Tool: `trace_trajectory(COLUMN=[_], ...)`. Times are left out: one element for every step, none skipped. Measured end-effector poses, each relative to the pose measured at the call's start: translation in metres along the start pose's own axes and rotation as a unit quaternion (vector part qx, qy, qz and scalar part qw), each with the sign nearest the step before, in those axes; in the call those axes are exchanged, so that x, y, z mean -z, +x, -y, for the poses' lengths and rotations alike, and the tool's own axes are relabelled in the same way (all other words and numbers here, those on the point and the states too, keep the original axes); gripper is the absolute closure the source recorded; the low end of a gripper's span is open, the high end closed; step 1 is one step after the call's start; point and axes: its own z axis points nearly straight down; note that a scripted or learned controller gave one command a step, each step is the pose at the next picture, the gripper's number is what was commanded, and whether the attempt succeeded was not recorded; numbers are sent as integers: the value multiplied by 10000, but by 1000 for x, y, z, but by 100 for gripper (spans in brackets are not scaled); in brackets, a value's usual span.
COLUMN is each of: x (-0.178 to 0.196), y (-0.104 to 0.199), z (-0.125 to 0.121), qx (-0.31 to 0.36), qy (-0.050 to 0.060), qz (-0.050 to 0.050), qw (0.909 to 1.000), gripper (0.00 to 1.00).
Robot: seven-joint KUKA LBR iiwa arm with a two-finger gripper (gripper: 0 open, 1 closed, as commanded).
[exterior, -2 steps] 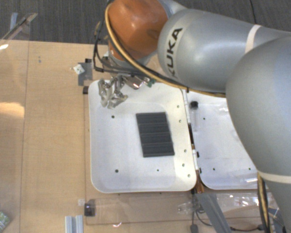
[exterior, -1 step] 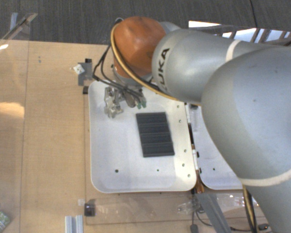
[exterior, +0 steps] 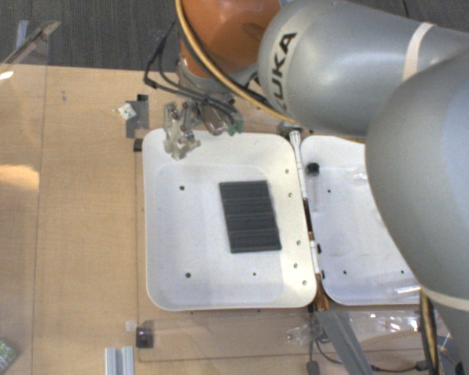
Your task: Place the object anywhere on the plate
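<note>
A dark grey, ridged rectangular plate (exterior: 250,216) lies flat near the middle of the left white bin (exterior: 172,272). My gripper (exterior: 179,142) hangs over that bin's far left corner, up and to the left of the plate and well apart from it. Nothing that it might carry can be made out. A small dark object (exterior: 313,168) sits in the right bin (exterior: 352,272), close to its far left wall. The arm's orange band (exterior: 223,14) and grey body cover the upper right of the view.
A small black and white fixture (exterior: 134,114) stands on the wooden bench just beyond the left bin's far left corner. Small clamps (exterior: 144,336) sit by the near edge. Bare bench (exterior: 62,209) stretches to the left of the bins.
</note>
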Motion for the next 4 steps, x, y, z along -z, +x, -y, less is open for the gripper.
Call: trace_trajectory(x=[22,-82,-132,-24], y=[0,8,17,123], z=[0,12,-8,-25], qx=[2474,714,4315,2937], qy=[-14,-8,-13,-6], qz=[-11,-32,1,-11], qw=[9689,9974,9021,9559], gripper=[100,100,100,100])
